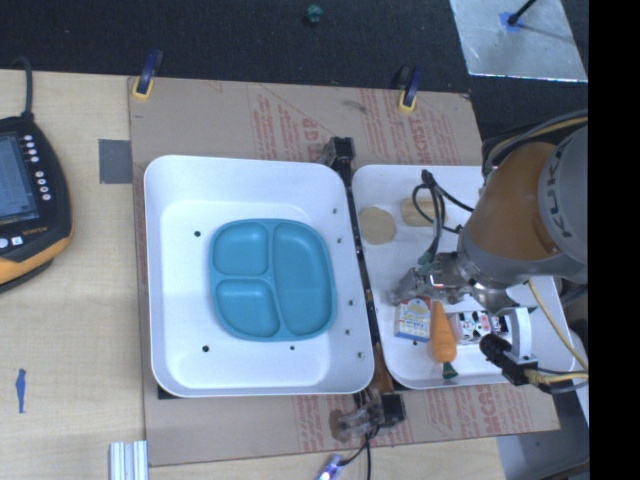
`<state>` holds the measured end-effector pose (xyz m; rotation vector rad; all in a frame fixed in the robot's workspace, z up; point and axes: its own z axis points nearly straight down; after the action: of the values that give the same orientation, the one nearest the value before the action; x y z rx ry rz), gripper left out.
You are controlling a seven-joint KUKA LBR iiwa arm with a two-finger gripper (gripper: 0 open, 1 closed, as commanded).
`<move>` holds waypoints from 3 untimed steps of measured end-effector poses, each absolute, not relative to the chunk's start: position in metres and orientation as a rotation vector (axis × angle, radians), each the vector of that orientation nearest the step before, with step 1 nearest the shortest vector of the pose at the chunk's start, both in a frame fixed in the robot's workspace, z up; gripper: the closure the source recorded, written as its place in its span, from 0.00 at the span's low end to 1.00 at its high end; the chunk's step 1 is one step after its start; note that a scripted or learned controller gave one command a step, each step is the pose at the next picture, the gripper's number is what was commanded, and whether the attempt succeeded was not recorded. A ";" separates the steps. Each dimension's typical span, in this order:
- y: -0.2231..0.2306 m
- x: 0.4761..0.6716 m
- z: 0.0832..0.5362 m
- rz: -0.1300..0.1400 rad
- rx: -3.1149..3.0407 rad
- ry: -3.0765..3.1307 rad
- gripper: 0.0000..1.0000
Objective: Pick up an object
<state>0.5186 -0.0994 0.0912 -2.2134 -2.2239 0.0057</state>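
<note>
Seen from above at a slant: a worktop [90,368] of pale wood, a brown cardboard sheet [300,118] laid over its middle and clipped at the far edge by two clamps [148,73], one at 11 o'clock and one at 1 o'clock.

On the cardboard, two white bins side by side. Left bin [170,268] at centre, holding a blue divided plate [272,278] with three compartments, lying flat near the bin's middle. Right bin [385,358] at 3 o'clock, touching or nearly touching the left one along a dark seam.

In the right bin: a tan round disc [377,225] near the far left corner; a second tan piece [418,210] just beside it, partly hidden by a black cable. Nearer the front, an orange carrot [441,333] lying lengthwise with its green tip toward 6 o'clock; just left of it, touching or nearly so, a small printed card [412,321]; to its right, another small printed item [477,323], too small to read.

Arm [520,218] reaching in from 3 o'clock, orange band broad over the right bin's far right part. Pincer [432,280] low over the bin, just above the carrot's blunt end and the card. Spread of the pincer impossible to tell: wiring and metal blur together there. Nothing visibly caught in it.

At 9 o'clock, a control pendant [25,198] with a screen, resting on the wood. At 12 o'clock, dark carpet [250,18] beyond the worktop.
</note>
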 end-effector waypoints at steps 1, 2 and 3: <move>-0.099 0.552 0.092 0.004 -2.215 -2.226 0.00; -0.112 0.656 0.093 0.007 -2.216 -2.222 0.00; -0.095 0.656 0.093 0.005 -2.215 -2.224 0.00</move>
<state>0.6563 -0.0947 0.0925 -2.2145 -2.2236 0.0048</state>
